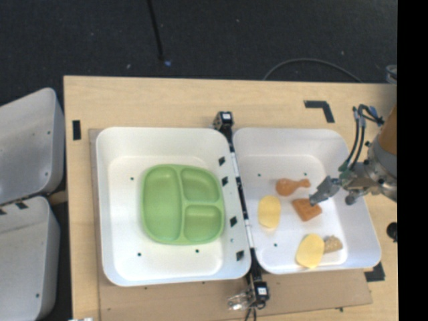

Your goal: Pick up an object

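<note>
Two bins stand side by side on the bench [147, 99], touching along their inner walls. In the left bin [107, 199] lies a divided plate [182, 203], about in the middle. The right bin [287, 142] holds five pieces of toy food. A drumstick [292, 186] lies near the centre. Just right of it and a little nearer the camera lies a wedge piece [307, 210]. Left of the wedge is an oval piece [269, 212]. Near the front wall lies a second oval piece [310, 251], and a small crumbly piece [332, 244] touches its right side. The claw [321, 194] is above the wedge piece, reaching in from the right.
</note>
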{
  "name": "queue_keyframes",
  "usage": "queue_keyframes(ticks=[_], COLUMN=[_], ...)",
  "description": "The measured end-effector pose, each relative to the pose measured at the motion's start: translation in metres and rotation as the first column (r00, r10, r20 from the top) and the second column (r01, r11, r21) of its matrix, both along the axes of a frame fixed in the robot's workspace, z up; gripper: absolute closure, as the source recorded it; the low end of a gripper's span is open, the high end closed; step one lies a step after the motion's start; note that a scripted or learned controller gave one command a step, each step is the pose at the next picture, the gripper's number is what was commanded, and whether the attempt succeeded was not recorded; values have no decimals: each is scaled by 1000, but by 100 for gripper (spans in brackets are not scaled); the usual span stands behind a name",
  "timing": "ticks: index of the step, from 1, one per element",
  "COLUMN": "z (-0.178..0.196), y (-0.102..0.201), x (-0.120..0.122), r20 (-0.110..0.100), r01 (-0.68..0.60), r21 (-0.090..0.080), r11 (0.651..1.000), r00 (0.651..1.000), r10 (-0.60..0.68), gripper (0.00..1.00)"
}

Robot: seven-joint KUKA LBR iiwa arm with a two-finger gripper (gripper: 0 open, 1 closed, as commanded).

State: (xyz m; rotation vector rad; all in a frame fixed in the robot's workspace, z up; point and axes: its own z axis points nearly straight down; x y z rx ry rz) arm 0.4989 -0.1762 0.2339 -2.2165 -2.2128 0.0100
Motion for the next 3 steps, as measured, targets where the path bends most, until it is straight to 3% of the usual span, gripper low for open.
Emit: queue_keyframes(ticks=[1, 3], z=[6, -117], y=[0, 1], x=[3, 1], r20=[12, 7], r01=[-3, -1], r21=[-3, -2], r11=[1000, 1000], r00=[1000, 1000], r10=[3, 1], gripper=[0, 0])
